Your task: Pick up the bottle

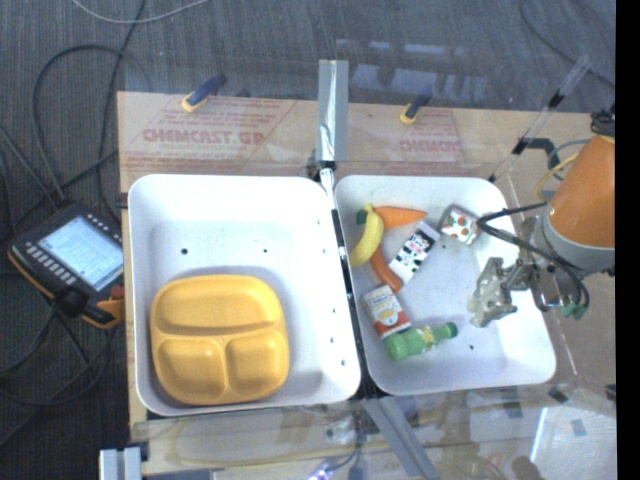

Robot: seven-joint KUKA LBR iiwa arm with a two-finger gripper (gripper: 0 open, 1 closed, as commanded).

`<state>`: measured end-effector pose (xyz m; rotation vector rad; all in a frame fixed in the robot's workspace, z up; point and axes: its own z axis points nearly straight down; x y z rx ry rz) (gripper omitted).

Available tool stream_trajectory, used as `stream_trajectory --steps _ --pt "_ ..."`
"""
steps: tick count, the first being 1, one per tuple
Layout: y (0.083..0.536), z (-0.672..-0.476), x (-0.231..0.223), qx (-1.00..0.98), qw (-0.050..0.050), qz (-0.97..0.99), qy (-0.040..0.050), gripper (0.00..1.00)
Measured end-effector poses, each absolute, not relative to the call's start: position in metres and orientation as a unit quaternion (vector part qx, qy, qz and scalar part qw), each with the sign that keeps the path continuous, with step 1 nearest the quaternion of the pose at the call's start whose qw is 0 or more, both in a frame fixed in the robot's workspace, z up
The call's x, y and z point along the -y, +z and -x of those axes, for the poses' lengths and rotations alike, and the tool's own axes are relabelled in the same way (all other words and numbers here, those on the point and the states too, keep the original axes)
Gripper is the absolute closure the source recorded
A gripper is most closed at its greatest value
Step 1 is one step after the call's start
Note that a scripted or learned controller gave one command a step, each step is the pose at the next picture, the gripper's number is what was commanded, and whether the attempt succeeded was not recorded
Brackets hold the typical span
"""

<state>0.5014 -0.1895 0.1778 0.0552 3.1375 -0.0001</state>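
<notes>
Robot lab, bench (250, 128) with two white bins (230, 223), teach pendant (70, 258), loose floor cables (60, 78)

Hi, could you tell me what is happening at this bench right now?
A grey KUKA arm with an orange band reaches in from the right, and its gripper hangs over the right bin, with nothing seen between its fingers. The green bottle it is meant to pick up lies on its side to the gripper's left, beside a small red-labelled container, a banana, a carrot and a black-and-white carton. The left bin holds a yellow divided tray.
</notes>
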Motion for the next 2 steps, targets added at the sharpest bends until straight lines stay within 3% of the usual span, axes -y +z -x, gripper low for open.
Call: stream_trajectory --steps 1,2 --pt "0.178 -0.501 0.189 -1.0 0.002 -0.017 0.0005 0.0" --pt "0.09 -0.488 0.127 -1.0 0.006 -0.028 -0.0001 0.0"
